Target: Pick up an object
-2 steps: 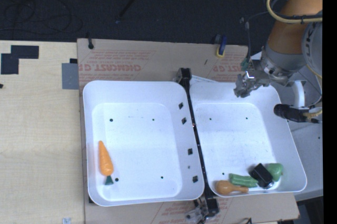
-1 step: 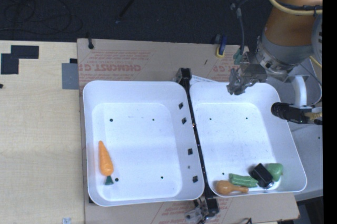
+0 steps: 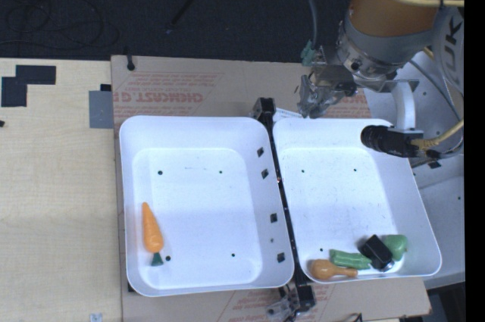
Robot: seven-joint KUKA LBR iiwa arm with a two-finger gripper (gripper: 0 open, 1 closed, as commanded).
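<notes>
Tool (image 3: pixel 312 102) hovered above the right bin's (image 3: pixel 424 222) far-left rim (finger state: cannot tell). Objects (image 3: pixel 362 258) clustered at its near-right corner, well apart; tight packing risked a missed grasp.

Both bins, the left bin (image 3: pixel 193 132) and the right bin (image 3: pixel 341 132), are plain white, speckled with a few small dark dots. In the left one lies an orange toy carrot (image 3: pixel 151 229) with a dark green stem end. The right one holds a green pea pod (image 3: pixel 349 259), a tan-orange pear-shaped toy (image 3: pixel 330 270), a black block (image 3: pixel 376 251) and a light green piece (image 3: pixel 395 243). The worktop (image 3: pixel 53 184) is pale wood with grey and black patches, and the cardboard (image 3: pixel 189 85) is brown with red print.
</notes>
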